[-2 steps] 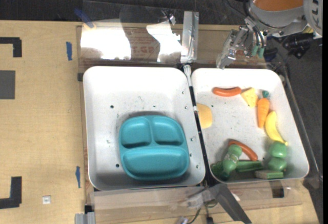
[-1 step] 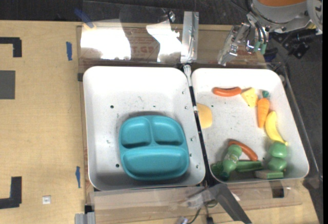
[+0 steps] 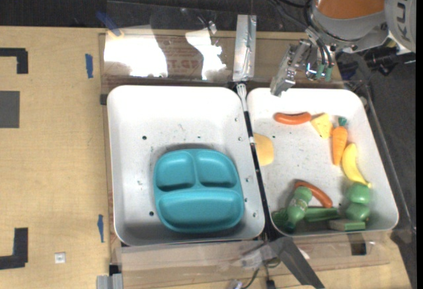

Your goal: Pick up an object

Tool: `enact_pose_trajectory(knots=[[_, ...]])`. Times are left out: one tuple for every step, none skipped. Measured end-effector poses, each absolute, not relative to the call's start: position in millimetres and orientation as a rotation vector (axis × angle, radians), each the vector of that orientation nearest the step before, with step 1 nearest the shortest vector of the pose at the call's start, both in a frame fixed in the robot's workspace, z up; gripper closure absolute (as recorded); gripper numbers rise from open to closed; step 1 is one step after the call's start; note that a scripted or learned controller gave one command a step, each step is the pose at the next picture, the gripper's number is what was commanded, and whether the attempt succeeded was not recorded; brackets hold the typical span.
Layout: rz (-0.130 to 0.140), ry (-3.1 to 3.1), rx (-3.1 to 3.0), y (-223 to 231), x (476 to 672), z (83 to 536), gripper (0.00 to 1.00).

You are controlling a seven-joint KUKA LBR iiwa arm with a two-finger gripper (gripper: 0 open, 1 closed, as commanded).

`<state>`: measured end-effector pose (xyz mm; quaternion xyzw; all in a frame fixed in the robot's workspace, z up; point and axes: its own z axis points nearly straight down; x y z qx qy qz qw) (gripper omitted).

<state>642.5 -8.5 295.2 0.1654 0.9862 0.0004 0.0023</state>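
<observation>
Hand (image 3: 283,84): hovering over the far rim of the right bin (image 3: 378,149); whether it is apart or together cannot be told. Sausage (image 3: 292,118): lying just below the hand. Carrot (image 3: 338,141), banana (image 3: 353,166): resting farther toward the near right. Blue tray (image 3: 197,190): sitting in the left bin (image 3: 125,149).

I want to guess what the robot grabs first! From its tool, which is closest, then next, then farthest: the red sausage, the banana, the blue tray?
Measured from the tool in the camera view:
1. Red sausage, at the back of the right bin, just below the tool.
2. Banana, by the right bin's right wall.
3. Blue tray, in the left bin, toward the front.
</observation>
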Motion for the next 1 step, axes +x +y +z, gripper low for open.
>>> enact_pose_trajectory(knots=[[0.002,3.100,0.468,17.5,651.3,288.5,1.00]])
